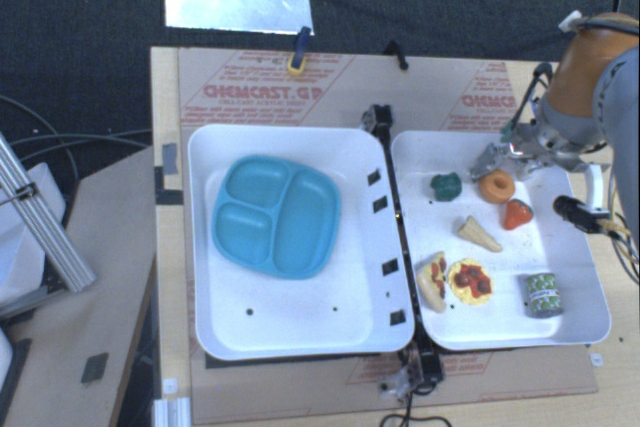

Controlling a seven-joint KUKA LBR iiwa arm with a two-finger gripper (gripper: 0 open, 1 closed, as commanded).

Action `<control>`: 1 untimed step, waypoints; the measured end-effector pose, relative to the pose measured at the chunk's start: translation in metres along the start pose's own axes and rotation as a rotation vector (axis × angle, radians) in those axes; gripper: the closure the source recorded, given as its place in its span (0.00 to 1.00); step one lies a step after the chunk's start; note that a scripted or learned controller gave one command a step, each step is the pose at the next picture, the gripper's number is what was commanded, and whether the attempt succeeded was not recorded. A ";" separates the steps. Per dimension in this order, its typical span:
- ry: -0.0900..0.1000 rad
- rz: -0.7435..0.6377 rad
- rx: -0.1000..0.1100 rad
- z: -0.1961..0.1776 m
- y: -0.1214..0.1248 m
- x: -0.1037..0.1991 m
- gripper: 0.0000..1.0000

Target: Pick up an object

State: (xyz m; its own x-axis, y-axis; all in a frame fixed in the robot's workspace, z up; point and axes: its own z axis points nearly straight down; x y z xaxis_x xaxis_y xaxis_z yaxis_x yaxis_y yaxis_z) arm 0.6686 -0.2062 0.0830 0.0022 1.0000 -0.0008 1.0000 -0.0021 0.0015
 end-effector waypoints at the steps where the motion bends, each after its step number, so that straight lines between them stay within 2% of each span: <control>1: -0.002 -0.006 -0.007 -0.014 0.002 0.003 1.00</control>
State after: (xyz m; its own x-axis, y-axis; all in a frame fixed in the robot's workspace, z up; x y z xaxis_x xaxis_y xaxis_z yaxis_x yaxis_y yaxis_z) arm 0.6707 -0.2030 0.0974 -0.0034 1.0000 -0.0026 1.0000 0.0035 0.0085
